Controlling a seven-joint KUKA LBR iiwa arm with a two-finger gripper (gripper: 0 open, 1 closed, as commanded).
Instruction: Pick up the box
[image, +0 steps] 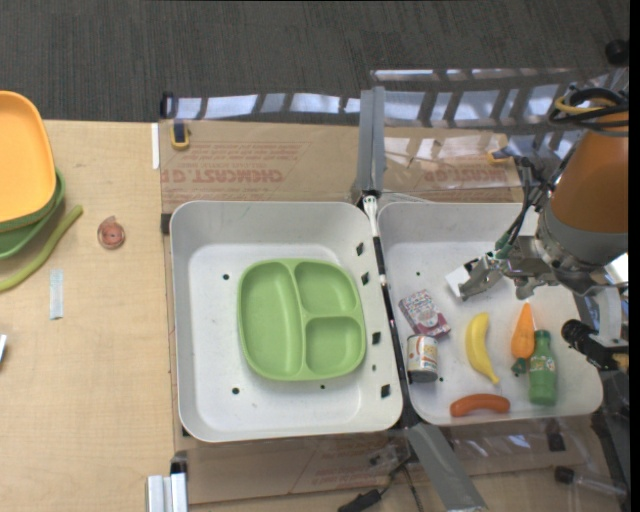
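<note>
Box (423, 311), pink-and-white, is lying flat in the right bin (400, 222), near the can (422, 357); whether the jaws are gaping is unclear.

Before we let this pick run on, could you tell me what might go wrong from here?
1. The box lies close to the can and near the right bin's left wall, so a descent could nudge the can or pin the box against the wall.
2. The tool sits up and right of the box, not over it; closing there would likely catch nothing.
3. The banana and carrot lie beneath the arm, which a low sweep might knock.
</note>
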